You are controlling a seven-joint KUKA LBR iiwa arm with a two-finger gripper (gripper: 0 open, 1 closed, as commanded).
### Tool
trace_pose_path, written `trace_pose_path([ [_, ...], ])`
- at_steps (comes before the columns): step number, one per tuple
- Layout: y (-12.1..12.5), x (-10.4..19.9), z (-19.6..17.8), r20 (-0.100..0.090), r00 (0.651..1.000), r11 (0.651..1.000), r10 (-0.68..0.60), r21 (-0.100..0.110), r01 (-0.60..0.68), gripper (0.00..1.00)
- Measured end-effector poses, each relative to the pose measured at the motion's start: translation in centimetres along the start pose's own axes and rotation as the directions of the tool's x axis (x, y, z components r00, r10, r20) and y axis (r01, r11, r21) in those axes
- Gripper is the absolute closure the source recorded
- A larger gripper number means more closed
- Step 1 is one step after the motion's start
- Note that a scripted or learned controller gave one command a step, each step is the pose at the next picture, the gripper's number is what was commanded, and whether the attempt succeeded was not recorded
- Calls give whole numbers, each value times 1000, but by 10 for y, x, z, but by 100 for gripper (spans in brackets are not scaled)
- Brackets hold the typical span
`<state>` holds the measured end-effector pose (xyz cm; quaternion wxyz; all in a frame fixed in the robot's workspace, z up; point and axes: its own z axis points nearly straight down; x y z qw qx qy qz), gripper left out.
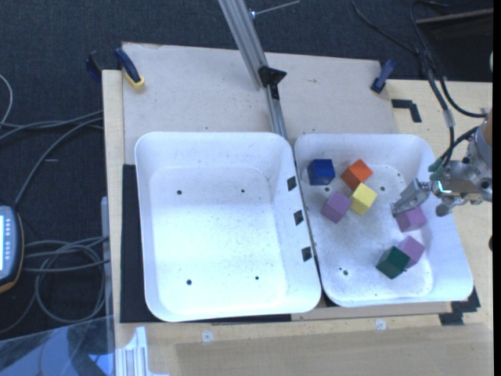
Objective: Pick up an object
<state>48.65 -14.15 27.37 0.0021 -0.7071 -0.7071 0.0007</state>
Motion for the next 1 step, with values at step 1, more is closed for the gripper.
trace_pose_path([
  [1, 1, 0, -2, 1, 1000, 1000, -1, -5, 1, 0],
])
